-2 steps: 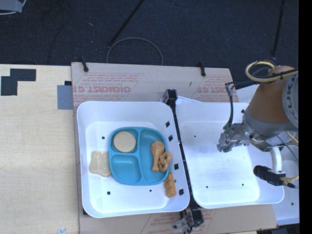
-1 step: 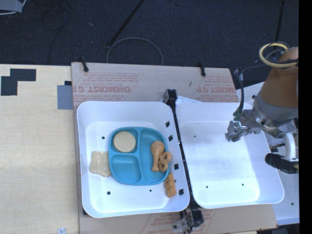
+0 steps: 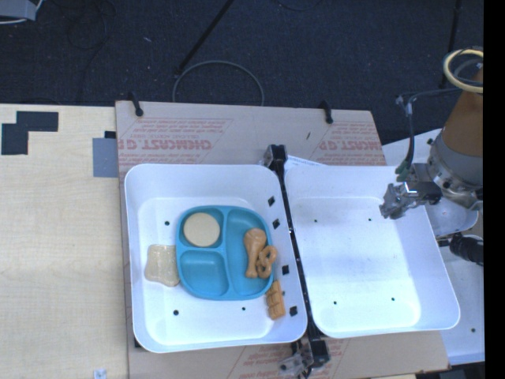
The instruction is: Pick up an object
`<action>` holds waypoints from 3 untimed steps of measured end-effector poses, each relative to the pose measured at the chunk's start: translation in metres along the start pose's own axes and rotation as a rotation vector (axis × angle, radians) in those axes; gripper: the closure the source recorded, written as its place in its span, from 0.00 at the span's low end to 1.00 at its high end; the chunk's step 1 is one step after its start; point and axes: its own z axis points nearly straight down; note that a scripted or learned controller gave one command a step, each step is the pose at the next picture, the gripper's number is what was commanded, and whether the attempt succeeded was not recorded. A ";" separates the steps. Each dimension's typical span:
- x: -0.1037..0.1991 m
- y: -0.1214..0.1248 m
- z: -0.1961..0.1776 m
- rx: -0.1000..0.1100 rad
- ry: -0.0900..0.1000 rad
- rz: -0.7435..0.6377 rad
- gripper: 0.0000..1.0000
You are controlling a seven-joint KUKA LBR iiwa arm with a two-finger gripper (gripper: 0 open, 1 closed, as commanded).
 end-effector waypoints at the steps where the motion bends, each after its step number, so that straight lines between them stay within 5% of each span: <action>1: 0.047 -0.009 0.013 0.007 0.003 -0.002 1.00; 3: 0.142 -0.016 0.006 0.007 0.003 -0.003 1.00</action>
